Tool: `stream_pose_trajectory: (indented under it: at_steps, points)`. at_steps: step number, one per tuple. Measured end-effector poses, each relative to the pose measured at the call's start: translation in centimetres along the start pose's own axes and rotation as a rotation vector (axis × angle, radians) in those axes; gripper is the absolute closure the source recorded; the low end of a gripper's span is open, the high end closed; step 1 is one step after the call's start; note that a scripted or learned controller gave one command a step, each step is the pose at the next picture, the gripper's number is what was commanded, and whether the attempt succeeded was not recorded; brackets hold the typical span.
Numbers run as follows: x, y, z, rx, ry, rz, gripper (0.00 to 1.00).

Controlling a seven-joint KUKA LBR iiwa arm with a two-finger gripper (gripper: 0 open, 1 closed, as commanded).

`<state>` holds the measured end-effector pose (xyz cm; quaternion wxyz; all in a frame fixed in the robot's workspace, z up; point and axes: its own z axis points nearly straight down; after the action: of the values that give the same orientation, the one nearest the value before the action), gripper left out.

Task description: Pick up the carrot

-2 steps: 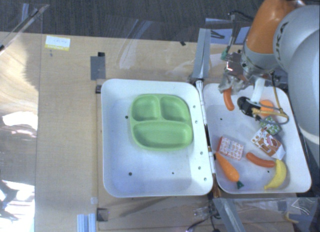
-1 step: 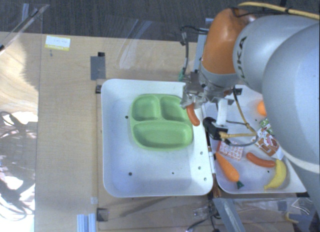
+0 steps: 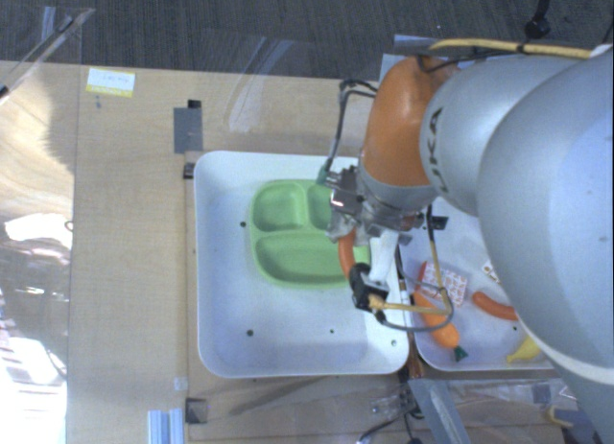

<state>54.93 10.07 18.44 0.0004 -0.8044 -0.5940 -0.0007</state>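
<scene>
A slim orange carrot (image 3: 345,258) hangs upright between the fingers of my gripper (image 3: 345,248), which is shut on it. It sits at the right edge of the green divided plate (image 3: 297,236) in the left bin (image 3: 225,327). The wrist hides the carrot's upper end. Whether the lower end touches the plate I cannot tell. The arm's grey body and orange band cover most of the right bin (image 3: 480,361).
In the right bin lie a second orange carrot-shaped piece with a dark green tip (image 3: 443,333), a red-orange stick (image 3: 494,306), a yellow piece (image 3: 524,349) and a white and red packet (image 3: 447,287). The wall between the bins runs just right of the gripper.
</scene>
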Motion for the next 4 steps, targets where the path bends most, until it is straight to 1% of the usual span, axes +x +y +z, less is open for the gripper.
stream_pose_trajectory:
  at_steps: [1,2,3,4]
  points:
    - [-8.1,-2.2,0.0,-0.001,0.0,-0.391,1.0]
    - [-11.1,-3.0,0.0,-0.003,-0.001,-0.679,1.0]
    - [-12.8,-2.5,0.0,-0.004,0.0,-0.01,1.0]
    - [-12.6,-2.3,-1.0,-0.008,0.001,-0.015,1.0]
